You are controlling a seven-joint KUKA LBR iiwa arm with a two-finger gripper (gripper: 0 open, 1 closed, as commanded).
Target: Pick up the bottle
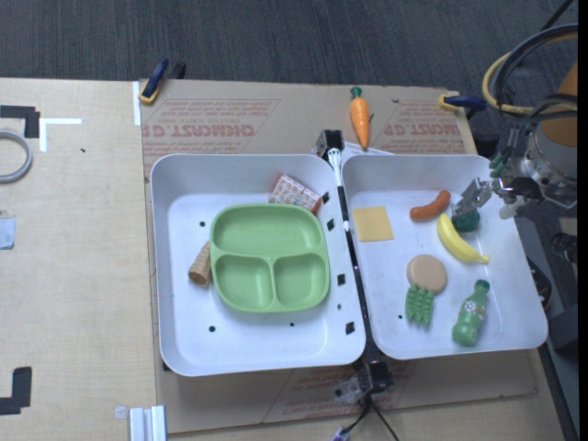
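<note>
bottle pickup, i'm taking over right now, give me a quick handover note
Gripper: at the far right of the right bin, over its upper right corner beside the banana; whether it is open or shut is unclear, and nothing is visibly held.
Bottle: green, lying in the right bin's near right corner, next to the green comb-like toy and below the banana. It is apart from the gripper.
Done: nothing visible yet; the bottle is untouched.
Left: move over the bottle, descend, grasp, lift.
</note>
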